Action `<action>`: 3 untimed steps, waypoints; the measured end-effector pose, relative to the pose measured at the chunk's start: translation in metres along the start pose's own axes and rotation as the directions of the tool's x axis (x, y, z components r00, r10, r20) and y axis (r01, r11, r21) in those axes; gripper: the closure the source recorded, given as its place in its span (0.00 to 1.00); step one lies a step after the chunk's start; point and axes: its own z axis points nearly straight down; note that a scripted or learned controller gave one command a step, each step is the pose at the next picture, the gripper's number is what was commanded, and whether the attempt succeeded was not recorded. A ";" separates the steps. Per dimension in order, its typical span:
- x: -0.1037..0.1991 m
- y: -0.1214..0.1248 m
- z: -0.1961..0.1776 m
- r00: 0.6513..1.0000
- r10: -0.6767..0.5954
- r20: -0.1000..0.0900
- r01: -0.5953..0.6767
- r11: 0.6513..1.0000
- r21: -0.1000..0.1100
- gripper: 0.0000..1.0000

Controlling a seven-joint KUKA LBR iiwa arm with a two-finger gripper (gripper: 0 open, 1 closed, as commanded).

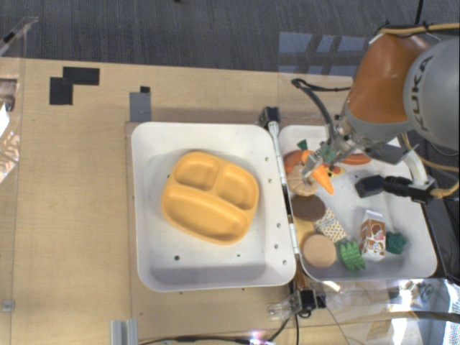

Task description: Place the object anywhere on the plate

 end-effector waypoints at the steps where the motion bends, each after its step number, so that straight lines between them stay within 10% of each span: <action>1: 0.015 0.086 -0.006 0.983 0.184 -0.003 -0.184 0.983 0.000 1.00; 2: 0.090 0.071 -0.017 0.956 0.292 -0.006 -0.292 0.956 0.004 1.00; 3: 0.087 0.069 -0.017 0.955 0.296 -0.003 -0.296 0.955 0.005 0.00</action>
